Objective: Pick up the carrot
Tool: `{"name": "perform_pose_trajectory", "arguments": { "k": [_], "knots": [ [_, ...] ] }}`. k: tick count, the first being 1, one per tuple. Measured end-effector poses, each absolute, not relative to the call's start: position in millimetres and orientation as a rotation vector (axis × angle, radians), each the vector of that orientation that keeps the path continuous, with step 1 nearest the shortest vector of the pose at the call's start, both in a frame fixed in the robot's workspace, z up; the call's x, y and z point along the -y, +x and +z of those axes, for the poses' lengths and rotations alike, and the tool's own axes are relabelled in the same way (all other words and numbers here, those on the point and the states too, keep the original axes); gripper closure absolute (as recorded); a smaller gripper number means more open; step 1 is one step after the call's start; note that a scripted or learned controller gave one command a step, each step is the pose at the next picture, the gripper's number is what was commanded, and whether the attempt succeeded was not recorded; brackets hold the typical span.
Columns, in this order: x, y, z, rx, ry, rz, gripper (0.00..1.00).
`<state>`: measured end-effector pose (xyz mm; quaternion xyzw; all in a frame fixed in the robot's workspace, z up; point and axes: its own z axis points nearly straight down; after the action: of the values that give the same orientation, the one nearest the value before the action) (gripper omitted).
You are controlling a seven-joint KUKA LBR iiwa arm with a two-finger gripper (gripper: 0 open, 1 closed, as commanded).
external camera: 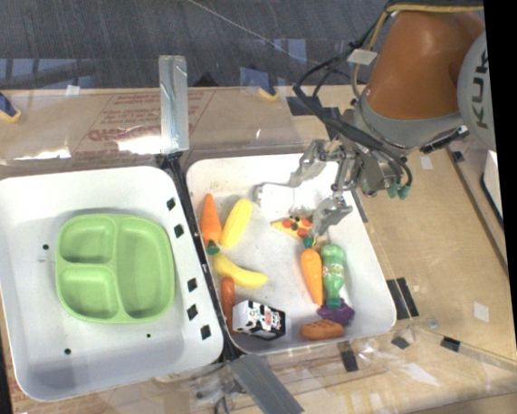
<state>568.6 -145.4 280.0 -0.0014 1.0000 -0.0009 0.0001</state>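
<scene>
Approaching: gripper (317, 198) open, empty, over right bin's (369, 253) back edge; next, descend onto carrot (311, 275).

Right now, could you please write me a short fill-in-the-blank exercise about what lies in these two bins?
1. The green plate lies in the ____ bin.
2. The plate is divided into ____ compartments.
3. The gripper hovers over the ____ bin.
4. The carrot lies right beside a ____ bottle.

Missing words: left; three; right; green
</scene>
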Motion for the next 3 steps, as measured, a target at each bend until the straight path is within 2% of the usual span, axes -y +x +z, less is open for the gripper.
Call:
{"name": "perform_pose_trajectory", "arguments": {
  "k": [1, 2, 3],
  "knots": [
    [185, 517.7, 93, -3.117, 0.355, -0.001, 0.00],
    [182, 519.5, 103, -3.118, 0.339, -0.002, 1.00],
    [175, 501.5, 180, -3.088, 0.547, -0.001, 1.00]
  ]
}}
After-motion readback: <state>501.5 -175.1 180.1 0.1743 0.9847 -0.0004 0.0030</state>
